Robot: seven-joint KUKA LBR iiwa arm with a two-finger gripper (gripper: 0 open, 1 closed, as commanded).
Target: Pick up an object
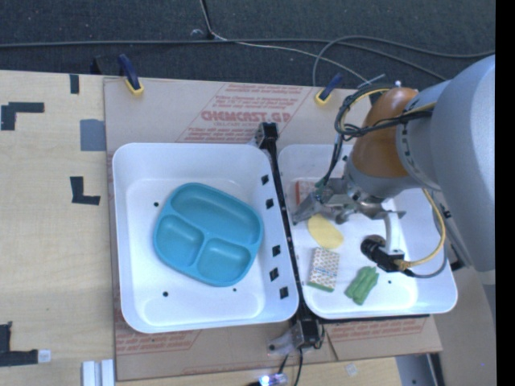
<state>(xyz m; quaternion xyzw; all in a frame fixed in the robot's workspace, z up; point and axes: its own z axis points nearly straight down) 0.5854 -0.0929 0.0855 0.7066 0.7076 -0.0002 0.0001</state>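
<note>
The gripper [322, 207] is seen low in the right bin [430, 300], right of the frame's centre, reaching from the grey and orange wrist toward the black divider [278, 215] between the bins. Two dark prongs are made out at its tip, set somewhat apart, and nothing is seen between them; the hand is therefore judged to be apart and unloaded. Just below the tip a yellow round piece [325, 232] lies on the bin floor, touching or very nearly touching the gripper. A reddish flat item [299, 191] is partly seen beside the tip, toward the divider. Lower in the bin a speckled packet [324, 268] and a green object [361, 285] rest near each other. In the left bin [133, 167], a blue divided plate [208, 233] lies flat at mid-frame. The task is judged not yet accomplished: no object is lifted. A closing on a chosen piece and a lift are what remain, the yellow piece being the likeliest candidate.
</note>
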